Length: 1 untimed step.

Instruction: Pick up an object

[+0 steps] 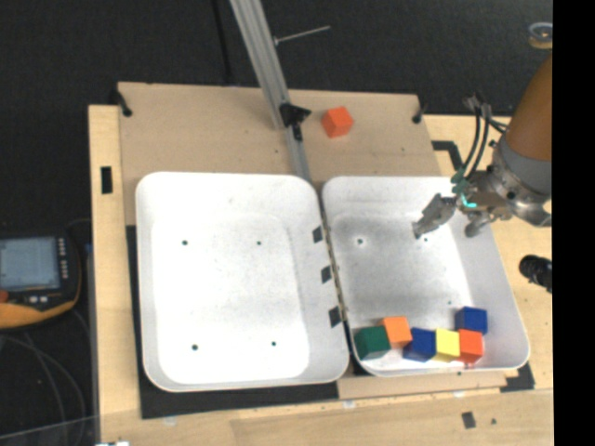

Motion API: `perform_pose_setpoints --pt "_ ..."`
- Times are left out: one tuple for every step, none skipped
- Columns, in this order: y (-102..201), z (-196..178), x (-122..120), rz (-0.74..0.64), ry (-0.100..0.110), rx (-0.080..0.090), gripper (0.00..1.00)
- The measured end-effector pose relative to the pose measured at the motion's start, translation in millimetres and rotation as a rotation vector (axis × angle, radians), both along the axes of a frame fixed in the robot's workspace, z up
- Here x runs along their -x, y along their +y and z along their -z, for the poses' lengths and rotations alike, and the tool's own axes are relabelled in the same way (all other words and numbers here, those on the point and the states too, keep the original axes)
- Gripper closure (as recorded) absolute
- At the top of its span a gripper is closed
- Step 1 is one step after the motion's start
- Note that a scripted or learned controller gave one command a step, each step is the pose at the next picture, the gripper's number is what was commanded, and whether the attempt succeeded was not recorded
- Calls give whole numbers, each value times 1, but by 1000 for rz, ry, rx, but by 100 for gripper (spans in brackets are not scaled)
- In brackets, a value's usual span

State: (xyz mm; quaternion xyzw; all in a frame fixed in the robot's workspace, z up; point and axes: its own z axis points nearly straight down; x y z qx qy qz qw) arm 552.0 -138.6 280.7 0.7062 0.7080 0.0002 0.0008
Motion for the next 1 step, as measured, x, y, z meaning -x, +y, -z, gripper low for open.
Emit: perform_pose_setpoints --pt "-4 131 11 4 9 -1 0"
